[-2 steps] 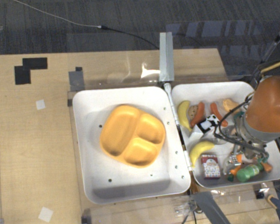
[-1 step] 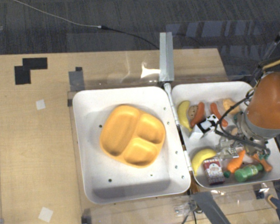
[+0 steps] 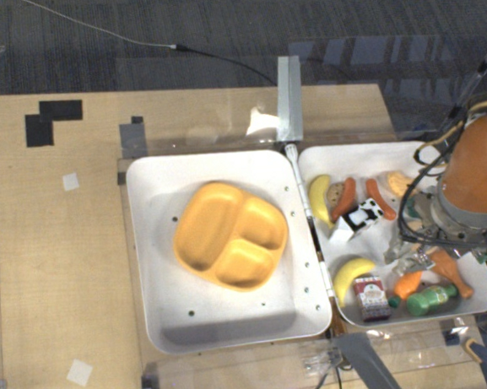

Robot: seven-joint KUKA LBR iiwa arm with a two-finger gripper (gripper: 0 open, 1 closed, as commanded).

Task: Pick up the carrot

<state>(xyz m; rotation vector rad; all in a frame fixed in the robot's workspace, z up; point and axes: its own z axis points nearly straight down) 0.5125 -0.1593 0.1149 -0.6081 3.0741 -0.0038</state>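
The tool (image 3: 419, 259) hangs over the right bin (image 3: 356, 317); its grip I cannot tell. The carrot (image 3: 449, 270) lies just beside it, above the green vegetable (image 3: 431, 300); descend squarely, avoiding neighbours

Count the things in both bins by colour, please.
Yellow: 3, the tray and two fruits
Orange or red: 5
Green: 1
Black and white: 1
Tan: 1
Total: 11

Arm (image 3: 478, 169) reaches in from right — pincer (image 3: 420, 259) pointing down, low.
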